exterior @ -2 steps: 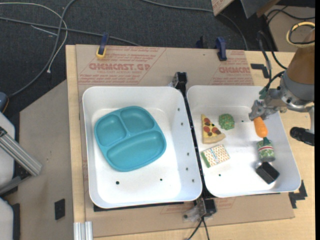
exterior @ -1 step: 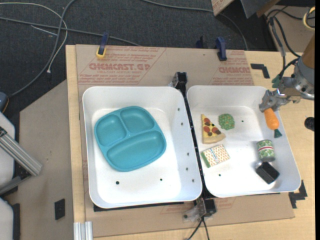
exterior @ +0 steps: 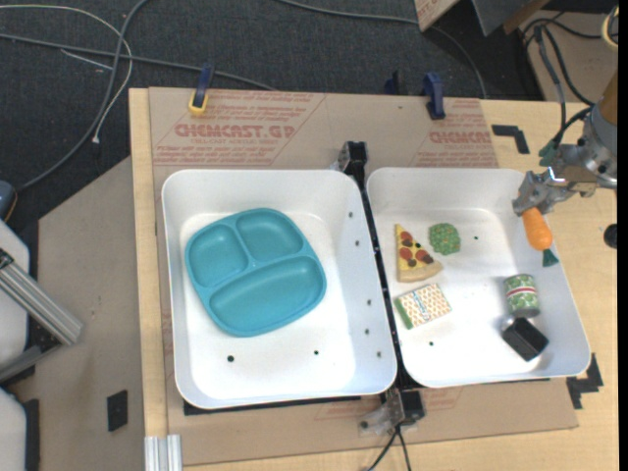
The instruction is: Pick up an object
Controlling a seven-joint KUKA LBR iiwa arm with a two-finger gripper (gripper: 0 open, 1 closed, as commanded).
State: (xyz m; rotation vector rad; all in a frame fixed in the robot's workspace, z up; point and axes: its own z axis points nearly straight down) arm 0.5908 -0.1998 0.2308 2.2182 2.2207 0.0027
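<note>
My gripper (exterior: 535, 200) hangs over the right bin's (exterior: 471, 189) far right edge, at the end of the arm reaching in from the right. An orange toy carrot (exterior: 537, 232) with a green tip hangs just below it, its upper end between the fingers, over the bin's right rim. Lower in the right bin lie a pizza slice (exterior: 413, 253), a green broccoli-like lump (exterior: 444, 237), a patterned flat packet (exterior: 424, 306), a small green and white can (exterior: 522, 293) and a black block (exterior: 525, 339).
The left bin (exterior: 186, 361) holds a blue divided plate (exterior: 257, 270). A black clamp (exterior: 352, 155) sits at the top of the ridge between the bins. Cardboard and bench surround both bins.
</note>
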